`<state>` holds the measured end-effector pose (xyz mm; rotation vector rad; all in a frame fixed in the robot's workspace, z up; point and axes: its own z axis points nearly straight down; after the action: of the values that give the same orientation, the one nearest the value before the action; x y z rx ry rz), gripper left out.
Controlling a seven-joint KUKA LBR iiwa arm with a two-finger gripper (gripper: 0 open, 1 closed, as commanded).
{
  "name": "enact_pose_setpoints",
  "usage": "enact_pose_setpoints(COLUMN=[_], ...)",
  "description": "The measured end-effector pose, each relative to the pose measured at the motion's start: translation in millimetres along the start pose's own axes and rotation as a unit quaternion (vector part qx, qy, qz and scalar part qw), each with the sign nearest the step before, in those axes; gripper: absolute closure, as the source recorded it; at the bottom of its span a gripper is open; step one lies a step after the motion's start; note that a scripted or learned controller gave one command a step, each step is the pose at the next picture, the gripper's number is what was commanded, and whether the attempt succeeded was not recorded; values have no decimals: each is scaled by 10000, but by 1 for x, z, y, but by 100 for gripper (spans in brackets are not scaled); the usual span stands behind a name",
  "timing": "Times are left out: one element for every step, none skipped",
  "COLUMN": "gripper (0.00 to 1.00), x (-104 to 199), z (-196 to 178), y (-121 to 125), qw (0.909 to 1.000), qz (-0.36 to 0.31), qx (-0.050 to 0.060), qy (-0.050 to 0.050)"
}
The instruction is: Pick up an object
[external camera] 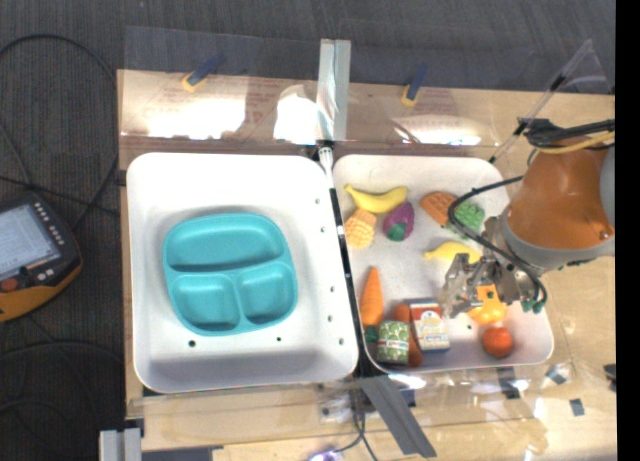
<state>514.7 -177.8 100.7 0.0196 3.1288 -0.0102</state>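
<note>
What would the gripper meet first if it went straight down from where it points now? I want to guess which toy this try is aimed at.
Probably the small orange-yellow toy right beneath the gripper, in the right bin. Depth is unclear from above; the red tomato and the carton lie just beside that line.

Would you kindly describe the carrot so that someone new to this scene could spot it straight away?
Find the right-hand white bin, the one crowded with toy food. Along its left wall, just past the divider from the bin with the teal tray, lies the carrot. It is the long, tapered orange piece standing nearly upright in the view, unlike the round tomato or the curved yellow banana.
</note>
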Motion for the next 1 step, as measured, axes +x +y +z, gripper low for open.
enact_pose_setpoints(gripper=[100], x=[-41], z=[9], y=[44], qw=[9982], qz=[604], qx=[-8], qy=[-6])
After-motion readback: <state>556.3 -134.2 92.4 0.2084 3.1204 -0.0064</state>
